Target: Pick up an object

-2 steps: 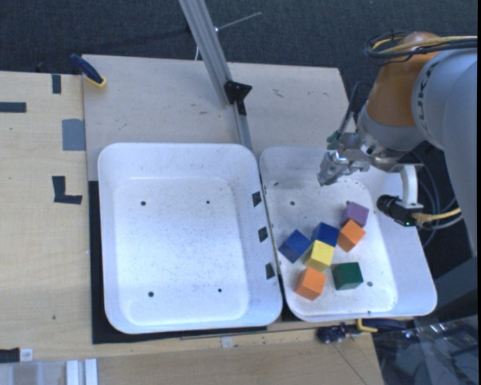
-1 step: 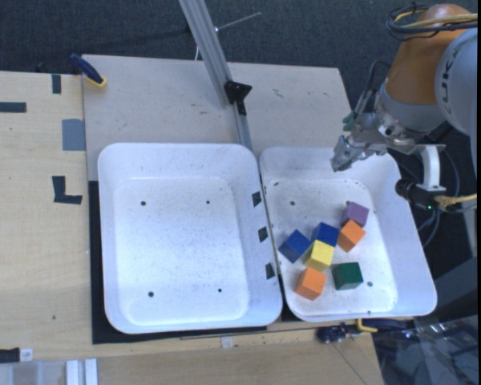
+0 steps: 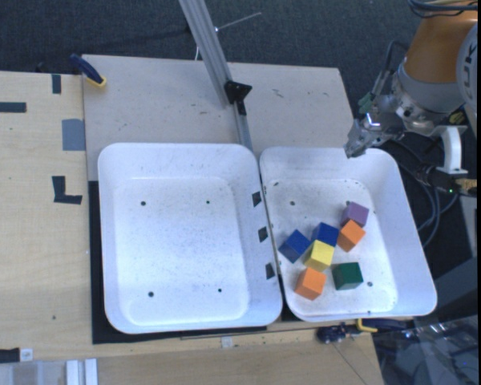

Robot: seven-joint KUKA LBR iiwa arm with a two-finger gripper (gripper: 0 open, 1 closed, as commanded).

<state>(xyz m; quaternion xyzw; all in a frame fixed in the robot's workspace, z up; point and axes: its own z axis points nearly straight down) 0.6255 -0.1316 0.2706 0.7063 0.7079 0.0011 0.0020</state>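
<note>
No writing is readable anywhere. Plain coloured cubes (image 3: 327, 253) cluster in the right bin (image 3: 401, 207), lower right. The gripper (image 3: 357, 144) hangs at the bin's upper rim; its grip can't be made out.

Both white bins (image 3: 176, 239) look like thin moulded plastic, slightly glossy, with dark speckled scuffs all over the floors. The little cubes (image 3: 327, 257) look matt and smooth, maybe painted wood or foam, can't tell. The bench top (image 3: 32, 239) is pale raw-looking wood, and the slanted pole (image 3: 212, 42) is brushed metal.
</note>
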